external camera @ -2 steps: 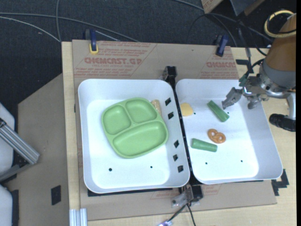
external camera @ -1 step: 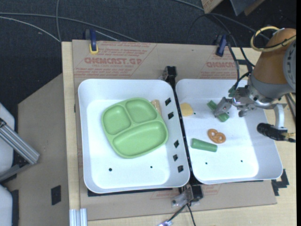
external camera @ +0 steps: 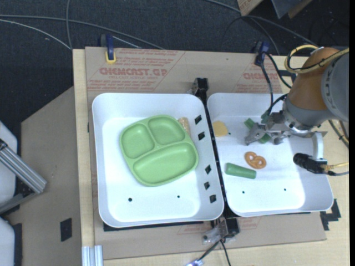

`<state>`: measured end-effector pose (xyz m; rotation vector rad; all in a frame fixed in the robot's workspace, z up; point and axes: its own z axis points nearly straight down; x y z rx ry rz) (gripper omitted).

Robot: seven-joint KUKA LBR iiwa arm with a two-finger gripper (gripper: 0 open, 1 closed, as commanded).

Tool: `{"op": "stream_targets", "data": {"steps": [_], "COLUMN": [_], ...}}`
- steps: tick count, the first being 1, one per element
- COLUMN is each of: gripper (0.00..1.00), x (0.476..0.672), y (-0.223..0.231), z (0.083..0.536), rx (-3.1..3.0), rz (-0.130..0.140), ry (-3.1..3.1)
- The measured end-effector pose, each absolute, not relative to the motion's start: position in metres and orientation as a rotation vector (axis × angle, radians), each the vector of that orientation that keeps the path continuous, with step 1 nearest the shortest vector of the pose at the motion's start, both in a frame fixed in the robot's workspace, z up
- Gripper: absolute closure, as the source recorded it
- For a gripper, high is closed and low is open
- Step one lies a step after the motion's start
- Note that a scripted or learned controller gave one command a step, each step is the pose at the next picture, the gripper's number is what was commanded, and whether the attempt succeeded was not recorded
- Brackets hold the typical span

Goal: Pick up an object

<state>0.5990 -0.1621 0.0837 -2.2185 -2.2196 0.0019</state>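
Note:
The right bin (external camera: 310, 195) holds a brown pretzel (external camera: 255, 160), a green cylinder-shaped piece (external camera: 240, 171) lying just below it, and a flat yellow piece (external camera: 221, 128) by the bin's left wall. My gripper (external camera: 263, 133) hangs low over the upper middle of this bin, above and slightly right of the pretzel. A small dark green object (external camera: 261, 138) shows right beneath it; whether it is held I cannot tell. The grey arm with its orange band (external camera: 310, 87) reaches in from the right.
The left bin (external camera: 111, 193) carries a light green divided plate (external camera: 160, 149) with a small tan item (external camera: 183, 125) at its upper right edge. A black divider with clips (external camera: 208, 154) separates the bins. Cables (external camera: 310, 162) trail over the right bin's right side.

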Motion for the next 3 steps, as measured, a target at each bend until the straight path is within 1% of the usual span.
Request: {"op": "stream_targets", "data": {"steps": [1, 3], "gripper": [1.0, 1.0], "x": [0.6, 0.614], "y": [-0.162, -0.174], "z": [0.096, 0.191], "rx": [-2.221, -2.224], "rz": [-0.002, -0.004], "ry": [-2.22, -2.225]}}
